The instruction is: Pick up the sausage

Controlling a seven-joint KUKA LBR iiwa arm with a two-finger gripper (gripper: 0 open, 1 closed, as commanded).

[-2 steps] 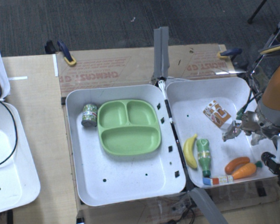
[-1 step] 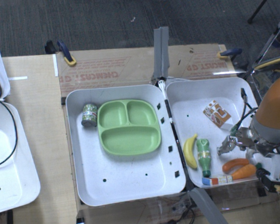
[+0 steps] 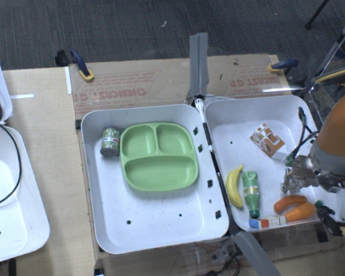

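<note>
Although the sausage [image 3: 290, 202] is lying in the right bin [image 3: 243, 119] just beside a carrot [image 3: 300, 213], it is looking light, smooth and likely slippery; grip across its middle. The hand [image 3: 291, 181] is hovering above it, its opening being impossible to judge.

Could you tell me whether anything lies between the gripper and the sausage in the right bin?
Nothing visible does. The gripper hangs directly above the sausage, near the right bin's front right corner. The carrot lies just in front of the sausage, apparently touching it, and the green bottle lies to its left, apart from it.
</note>
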